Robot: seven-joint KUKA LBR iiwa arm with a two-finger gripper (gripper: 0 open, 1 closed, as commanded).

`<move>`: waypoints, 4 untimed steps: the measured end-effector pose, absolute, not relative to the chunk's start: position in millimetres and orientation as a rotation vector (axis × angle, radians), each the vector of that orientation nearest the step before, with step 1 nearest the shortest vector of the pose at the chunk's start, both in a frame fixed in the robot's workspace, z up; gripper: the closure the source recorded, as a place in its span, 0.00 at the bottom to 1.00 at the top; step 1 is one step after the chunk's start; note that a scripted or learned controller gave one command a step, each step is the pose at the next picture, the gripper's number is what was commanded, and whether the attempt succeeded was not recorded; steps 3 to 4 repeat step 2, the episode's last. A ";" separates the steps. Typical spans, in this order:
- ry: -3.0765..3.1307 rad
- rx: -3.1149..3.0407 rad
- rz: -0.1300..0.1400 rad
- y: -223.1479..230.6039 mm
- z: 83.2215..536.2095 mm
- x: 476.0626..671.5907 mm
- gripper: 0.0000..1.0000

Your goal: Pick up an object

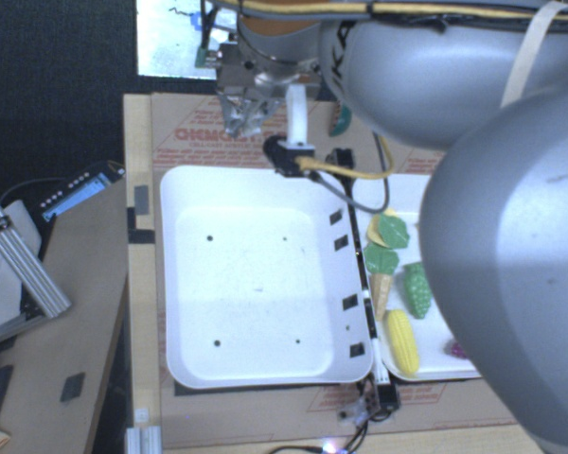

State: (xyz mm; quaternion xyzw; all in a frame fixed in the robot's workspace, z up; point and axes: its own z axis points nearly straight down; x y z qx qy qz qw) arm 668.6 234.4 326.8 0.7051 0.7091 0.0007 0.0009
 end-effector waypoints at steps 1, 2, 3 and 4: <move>2.226 2.214 0.003 234.4 328.0 668.7 1.00; 2.226 2.214 0.003 234.4 325.0 668.7 1.00; 2.226 2.214 0.003 234.4 325.0 668.7 1.00; 2.226 2.214 0.003 234.4 325.0 668.7 1.00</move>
